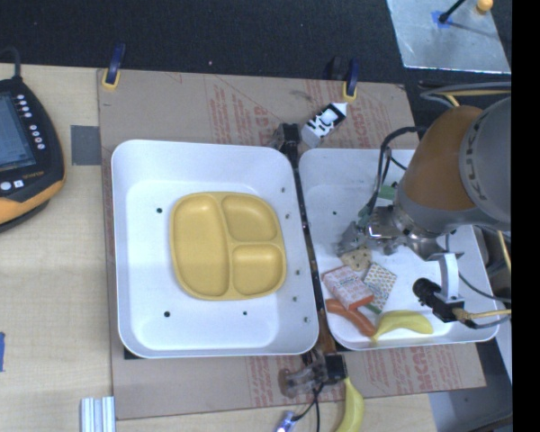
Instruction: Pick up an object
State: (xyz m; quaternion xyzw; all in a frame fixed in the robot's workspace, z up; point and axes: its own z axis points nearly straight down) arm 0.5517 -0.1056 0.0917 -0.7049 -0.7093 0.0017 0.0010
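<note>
The left bin [135,241] holds a yellow divided plate [227,245]. In the right bin [328,183], the gripper [358,238] hangs just above patterned packets [358,279]; a banana [403,324] lies beyond them.

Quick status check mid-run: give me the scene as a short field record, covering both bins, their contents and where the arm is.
left bin: holds a yellow divided plate, lying flat near its middle
right bin: small items bunched at its near end
items: banana, orange carrot, red-and-white packet, patterned packet
arm: over the right bin, reaching in from the right
pincer: low, just above the packets; finger state unclear
outside bins: handheld controller at far left
</note>
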